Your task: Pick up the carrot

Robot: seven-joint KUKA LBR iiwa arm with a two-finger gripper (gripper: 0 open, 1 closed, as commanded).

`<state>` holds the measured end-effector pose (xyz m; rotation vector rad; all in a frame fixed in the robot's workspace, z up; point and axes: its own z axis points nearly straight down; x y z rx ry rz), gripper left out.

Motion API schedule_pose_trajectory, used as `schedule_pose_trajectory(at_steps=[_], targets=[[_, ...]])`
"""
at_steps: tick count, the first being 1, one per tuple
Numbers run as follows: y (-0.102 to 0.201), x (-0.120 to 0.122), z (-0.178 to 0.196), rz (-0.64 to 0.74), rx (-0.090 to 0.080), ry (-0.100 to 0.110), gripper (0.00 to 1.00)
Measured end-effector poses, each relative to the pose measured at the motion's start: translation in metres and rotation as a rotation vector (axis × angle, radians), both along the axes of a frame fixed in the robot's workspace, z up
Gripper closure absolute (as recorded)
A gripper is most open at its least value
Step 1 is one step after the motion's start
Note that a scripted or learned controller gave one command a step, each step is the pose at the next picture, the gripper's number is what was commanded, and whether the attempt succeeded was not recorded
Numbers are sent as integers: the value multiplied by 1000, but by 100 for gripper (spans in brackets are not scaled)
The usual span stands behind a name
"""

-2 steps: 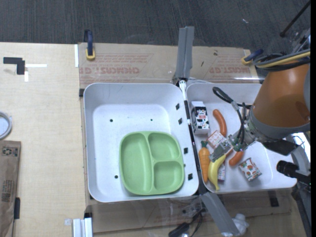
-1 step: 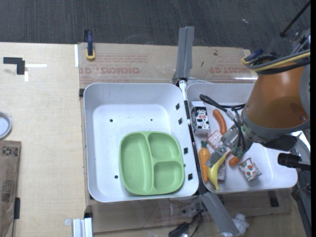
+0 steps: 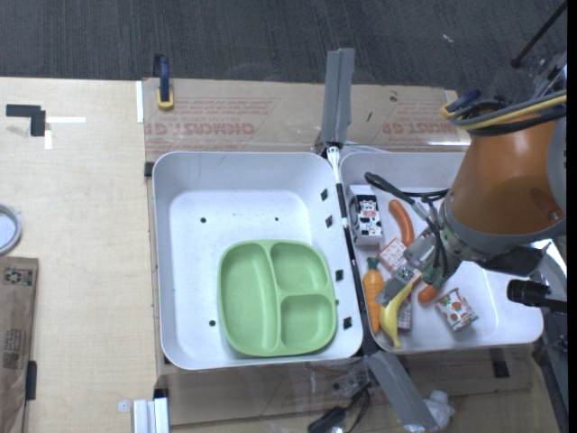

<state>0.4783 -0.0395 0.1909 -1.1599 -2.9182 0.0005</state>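
The carrot (image 3: 372, 294) is orange with a small green top. It lies lengthwise near the left wall of the right bin (image 3: 514, 327), beside a yellow banana (image 3: 398, 305). My gripper (image 3: 417, 263) hangs low over the middle of the right bin, a little right of and above the carrot, over the banana and a small packet (image 3: 391, 254). The arm's orange band (image 3: 505, 183) covers the bin's right part. The view shows nothing held in the gripper.
The right bin also holds an orange sausage (image 3: 401, 222), a small white carton (image 3: 365, 216), a juice box (image 3: 455, 309) and a red-orange piece (image 3: 428, 292). A green divided plate (image 3: 278, 296) lies in the left bin (image 3: 180, 242).
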Motion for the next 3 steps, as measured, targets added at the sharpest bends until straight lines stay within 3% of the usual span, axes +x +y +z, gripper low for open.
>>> schedule_pose_trajectory(at_steps=[1, 2, 3], targets=[[-32, 15, 0, -158, -1, -2, 0], [-67, 11, -33, 152, 1, 1, 0], [-65, 82, -92, 20, -3, -17, 0]])
